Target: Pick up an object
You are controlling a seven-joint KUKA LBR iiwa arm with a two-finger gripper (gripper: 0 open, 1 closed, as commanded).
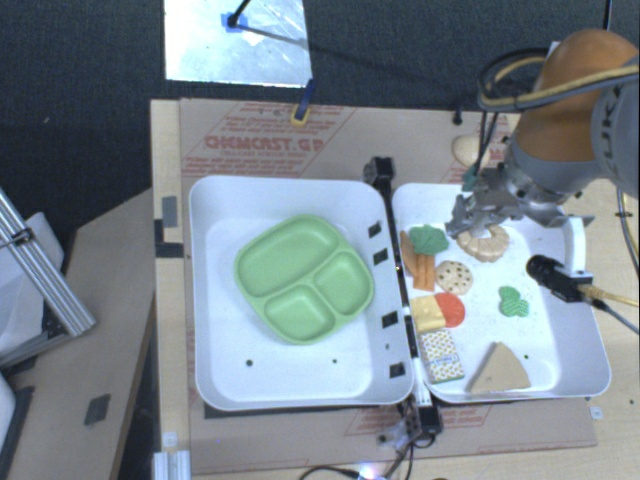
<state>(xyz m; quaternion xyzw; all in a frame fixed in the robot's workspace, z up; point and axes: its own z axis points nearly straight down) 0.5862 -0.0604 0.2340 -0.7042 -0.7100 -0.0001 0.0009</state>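
Claw (478, 223) over bagel (486, 242), two bins, one green tray (303, 277)

Tan counter (120, 268) carries a printed cardboard sheet (265, 143). Two white bins sit on the sheet, touching side by side: left bin (215, 368), right bin (580, 363). A pale round piece (465, 150) lies beyond the right bin.

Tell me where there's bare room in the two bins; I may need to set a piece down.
Left bin: bare floor rings the green divided tray, widest along the near edge and the far-left corner. Right bin: open patch between the green leaf piece and the tan wedge. Crowded: its left side, carrot down to checkered cracker, and beneath the gripper.
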